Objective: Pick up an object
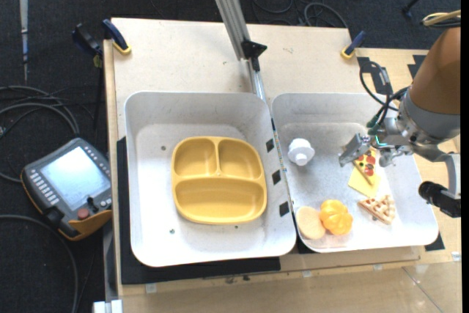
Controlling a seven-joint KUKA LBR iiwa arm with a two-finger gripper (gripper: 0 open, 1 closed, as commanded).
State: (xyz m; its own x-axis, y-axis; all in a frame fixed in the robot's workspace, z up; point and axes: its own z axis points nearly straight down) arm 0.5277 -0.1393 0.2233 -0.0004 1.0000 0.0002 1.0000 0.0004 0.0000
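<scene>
Objects for picking all lie in the right bin (410, 227); none is singled out by the task, but the yellow wedge (364, 178) sits directly under the pincer (364, 151) and looks like the one being tried for.

Going from the left: a teach pendant (64, 187) rests on the floor beside the surface (183, 55). The left bin (146, 128) carries a yellow divided tray (218, 179), lying flat near its middle, well apart from the arm, so it reads as a bystander here. Past the wall shared by the two bins, a small white cup (300, 152) stands in the right bin's upper left part. Toward the near wall, a pale round piece (311, 223) touches an orange-yellow pepper-like toy (336, 217); they seem to have simply been scattered there loose. Right of them lies a waffle-patterned wedge (378, 208), just below the yellow one.

The yellow wedge, which looks like a toy pizza slice with red spots, lies flat on the bin floor. Its long axis runs on a diagonal, from upper right to lower left. Which end is the tip I cannot tell, since the upper part is hidden beneath the pincer.

The arm (440, 95) comes in from the right with the pincer low over that upper end, a placement that suits a downward grab across the slice. Whether the fingers are apart, together or clamped on anything I cannot tell; the dark metalwork blurs into the toy.
</scene>
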